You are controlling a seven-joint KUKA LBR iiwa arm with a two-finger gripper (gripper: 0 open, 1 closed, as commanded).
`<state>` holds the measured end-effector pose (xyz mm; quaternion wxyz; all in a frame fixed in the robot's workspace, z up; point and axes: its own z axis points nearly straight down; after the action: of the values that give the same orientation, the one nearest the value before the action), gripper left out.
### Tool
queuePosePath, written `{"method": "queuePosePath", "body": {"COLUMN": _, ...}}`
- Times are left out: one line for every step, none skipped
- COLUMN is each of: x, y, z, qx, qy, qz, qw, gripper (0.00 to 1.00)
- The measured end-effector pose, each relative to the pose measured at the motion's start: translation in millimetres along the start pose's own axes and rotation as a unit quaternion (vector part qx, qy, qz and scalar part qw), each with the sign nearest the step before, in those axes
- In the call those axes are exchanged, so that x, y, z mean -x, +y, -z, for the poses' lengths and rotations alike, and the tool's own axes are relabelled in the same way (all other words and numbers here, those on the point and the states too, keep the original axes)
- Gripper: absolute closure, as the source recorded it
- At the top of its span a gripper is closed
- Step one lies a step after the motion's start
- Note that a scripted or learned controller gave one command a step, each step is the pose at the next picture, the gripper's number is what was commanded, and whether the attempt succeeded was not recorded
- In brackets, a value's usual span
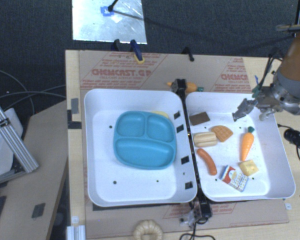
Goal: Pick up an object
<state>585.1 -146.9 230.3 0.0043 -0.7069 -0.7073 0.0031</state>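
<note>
The right bin (pixel 280 149) holds several toy foods: a brown square (pixel 199 118), a pale bun (pixel 205 139), a tan waffle-like piece (pixel 222 132), a red sausage (pixel 207 161), an orange carrot (pixel 246 145), a yellow cheese wedge (pixel 249 167) and a small printed packet (pixel 234 178). My gripper (pixel 251 115) hangs above the bin's far right part, just up and right of the waffle piece and above the carrot's green top. Its fingers stand apart with nothing between them.
The left bin (pixel 97 134) carries a blue divided plate (pixel 143 139) with a yellowish bit (pixel 161 114) at its far edge. A yellow-orange item (pixel 190 87) lies behind the divider between the bins. A beige ring (pixel 147 230) lies on the bench's front edge.
</note>
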Motion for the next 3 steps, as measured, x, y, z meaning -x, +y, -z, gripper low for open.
{"method": "queuePosePath", "body": {"x": -0.3, "y": 2.4, "z": 6.7, "qx": 0.006, "qy": -0.001, "qz": 0.001, "qw": 1.0000, "gripper": 0.00}}
{"method": "queuePosePath", "body": {"x": 7.8, "y": -2.0, "z": -50.4, "qx": 0.003, "qy": -0.001, "qz": 0.000, "qw": 1.0000, "gripper": 0.00}}
{"method": "queuePosePath", "body": {"x": 8.8, "y": -5.0, "z": -113.2, "qx": 0.003, "qy": 0.000, "qz": 0.000, "qw": 1.0000, "gripper": 0.00}}
